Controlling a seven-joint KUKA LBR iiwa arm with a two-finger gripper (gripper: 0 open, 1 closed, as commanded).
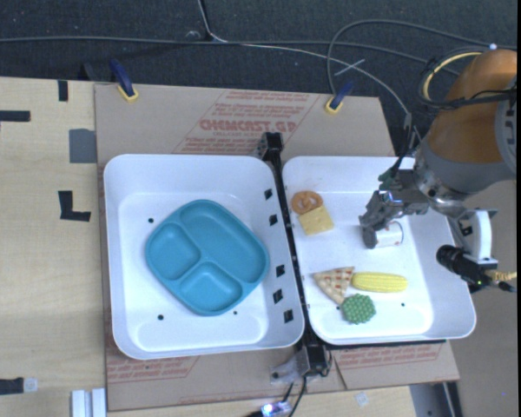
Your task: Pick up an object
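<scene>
Cables loop over the dark floor behind my bench; nothing blocks the right bin (443, 324). Left bin (122, 233) holds a blue divided tray (207, 256). Right bin holds a pretzel (306, 201), yellow cheese block (316, 221), pizza slice (334, 282), corn cob (379, 281) and green broccoli (359, 308). My gripper (378, 230) sits above the bin floor, right of the cheese, above the corn; grip state: can't tell.

Two white bins sit side by side. The left bin (122, 233) holds a blue divided tray (206, 256). In the right bin (451, 320), the end effector (378, 230) hangs above bare floor, apart from a pretzel (306, 201), cheese (316, 221), pizza slice (334, 282), corn (379, 281) and broccoli (359, 309).
</scene>
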